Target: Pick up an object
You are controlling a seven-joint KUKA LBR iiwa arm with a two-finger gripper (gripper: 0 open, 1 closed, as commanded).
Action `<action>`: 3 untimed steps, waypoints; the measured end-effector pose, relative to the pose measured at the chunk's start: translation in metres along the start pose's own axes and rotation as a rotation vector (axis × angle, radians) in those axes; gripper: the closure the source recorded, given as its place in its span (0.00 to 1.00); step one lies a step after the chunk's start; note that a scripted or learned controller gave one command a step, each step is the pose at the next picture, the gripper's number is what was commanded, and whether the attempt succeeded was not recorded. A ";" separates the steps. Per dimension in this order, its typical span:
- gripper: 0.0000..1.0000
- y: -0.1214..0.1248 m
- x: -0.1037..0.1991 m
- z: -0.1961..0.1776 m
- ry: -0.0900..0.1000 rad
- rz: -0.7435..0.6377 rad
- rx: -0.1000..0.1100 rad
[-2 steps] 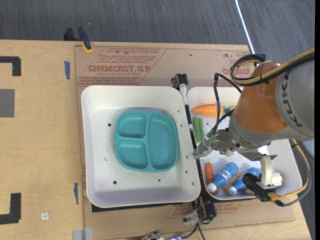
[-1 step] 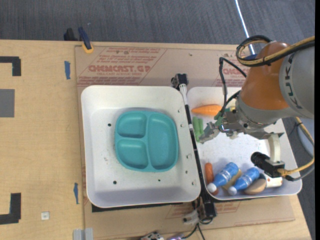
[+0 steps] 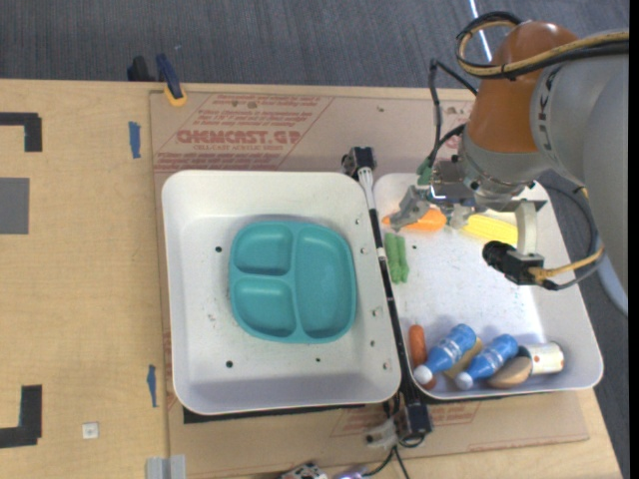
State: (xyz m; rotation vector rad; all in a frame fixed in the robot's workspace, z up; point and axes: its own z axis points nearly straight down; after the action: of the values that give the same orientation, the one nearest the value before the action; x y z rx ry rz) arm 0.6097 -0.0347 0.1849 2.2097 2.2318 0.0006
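Bench layout, left to right: left bin (image 3: 190, 267) holds a teal divided plate (image 3: 294, 279), flat, roughly centred, nothing on it. Looks like the drop-off side, so it stays uncluttered.

Green pod-shaped piece (image 3: 397, 257) lies just inside the right bin (image 3: 569, 317), hard against the wall the two bins share. Awkward spot for a two-finger grab; the wall blocks one side.

Front of the right bin: small orange-red piece (image 3: 416, 343) by the left wall, then two blue bottles (image 3: 469, 354) lying on their sides, touching, caps toward the front-left. A tan rounded piece (image 3: 513, 370) and a white tube-like item (image 3: 546, 357) are tucked against them. All bunched at the near edge, so fingers would struggle to get between them.

Gripper (image 3: 439, 211) is down at the back of the right bin, wrist tilted. An orange item (image 3: 427, 224) sits right at its tip, a yellow one (image 3: 491, 229) just beside it to the right. My read is the orange one is the target, being apart from the clutter. Can't tell whether the gripper is open or closed: the wrist body and cabling hide that. Contact with the orange item is also unclear from here, so I wouldn't call it held.

Grey arm with orange band (image 3: 524, 78) comes in from the right, over the bin's back corner.
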 end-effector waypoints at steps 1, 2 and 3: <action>0.00 0.000 -0.065 0.097 0.000 0.025 -0.001; 0.00 0.051 -0.064 0.101 0.001 0.185 0.032; 0.00 0.049 -0.090 0.102 0.012 0.457 0.056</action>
State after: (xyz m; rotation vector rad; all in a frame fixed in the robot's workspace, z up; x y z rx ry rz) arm 0.6596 -0.1245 0.0830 2.6977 1.6977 -0.0487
